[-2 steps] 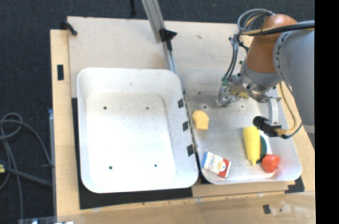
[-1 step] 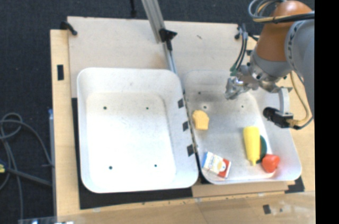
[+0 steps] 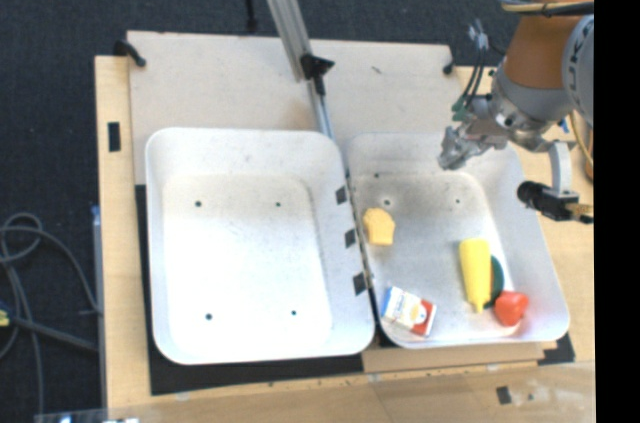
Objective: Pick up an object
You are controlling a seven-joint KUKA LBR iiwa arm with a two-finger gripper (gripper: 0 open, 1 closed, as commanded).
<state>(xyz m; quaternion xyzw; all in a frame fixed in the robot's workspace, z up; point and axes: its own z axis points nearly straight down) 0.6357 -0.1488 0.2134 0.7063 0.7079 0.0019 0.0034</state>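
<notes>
gripper [image 3: 462, 149]: over the far edge of the right bin [image 3: 520, 181], near its far right corner; fingers blurred, cannot tell if open or closed, nothing seen in them
arm [image 3: 540, 61]: comes in from the right, orange band above the wrist
yellow block [image 3: 378, 227]: right bin, by its left wall, mid-depth
yellow bottle [image 3: 475, 272]: right bin, toward near right corner, lying lengthwise
red ball [image 3: 510, 308]: near right corner, just beside the bottle's near end
carton [image 3: 409, 312]: red and white, near left corner of right bin
left bin [image 3: 250, 241]: beside right bin
</notes>
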